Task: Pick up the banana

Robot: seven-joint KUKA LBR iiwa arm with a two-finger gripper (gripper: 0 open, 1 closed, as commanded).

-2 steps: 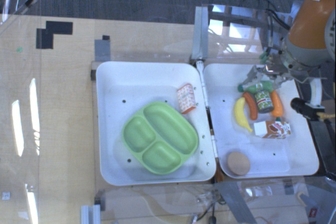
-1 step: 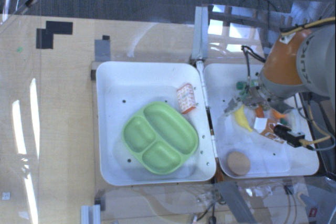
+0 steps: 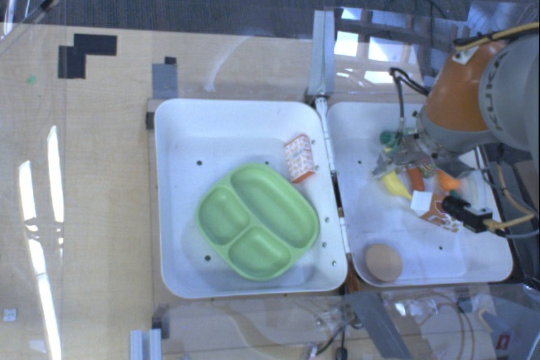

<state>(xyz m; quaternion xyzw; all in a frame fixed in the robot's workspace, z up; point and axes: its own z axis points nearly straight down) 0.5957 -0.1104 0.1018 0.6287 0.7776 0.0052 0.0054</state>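
— On the pale wooden bench (image 3: 93,206), what lies biggest?

— Two shallow white plastic bins side by side. Left white bin (image 3: 181,139) holds a light green plastic plate with three compartments (image 3: 257,221), lying flat toward the bin's near half. Right white bin (image 3: 489,265) has the grey arm with its orange band (image 3: 472,97) reaching in from the right, bent down over the bin's far half.

— And the gripper?

— The two-finger gripper (image 3: 403,154) points down and leftward into the right bin, low among a cluster of small things. Whether its fingers are apart or together, I cannot tell; the wrist and clutter hide them.

— Where is the banana?

— A small yellow banana (image 3: 396,184) lies on the right bin's floor, just below the gripper's tip, close to it; contact is unclear. Just beside it sits an orange carrot-like piece (image 3: 419,179).

— Smaller items?

— A round tan wooden disc (image 3: 383,261) near the right bin's near edge, and a small orange-and-white snack packet (image 3: 299,158) in the left bin, by the green plate's far edge.
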